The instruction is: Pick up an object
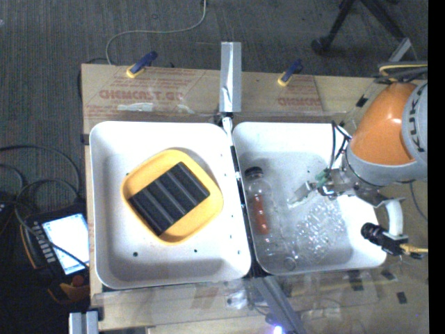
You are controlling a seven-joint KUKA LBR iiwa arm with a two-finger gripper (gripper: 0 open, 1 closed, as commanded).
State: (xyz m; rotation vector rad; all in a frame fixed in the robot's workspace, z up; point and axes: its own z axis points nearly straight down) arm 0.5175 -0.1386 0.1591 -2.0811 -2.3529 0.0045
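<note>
While the arm (389, 134) reached in from the right over the right bin (278, 141), we saw its gripper (321, 184) low among clear, glassy clutter (316, 225); we could not tell how the jaws stood. A clear bottle (256, 200) lay along that bin's left wall, apart from the gripper and probably resting there because the floor slopes toward the wall. A yellow tray with a black ribbed insert (172, 195) sat in the left bin (111, 145), well away. We judged nothing lifted yet.
</note>
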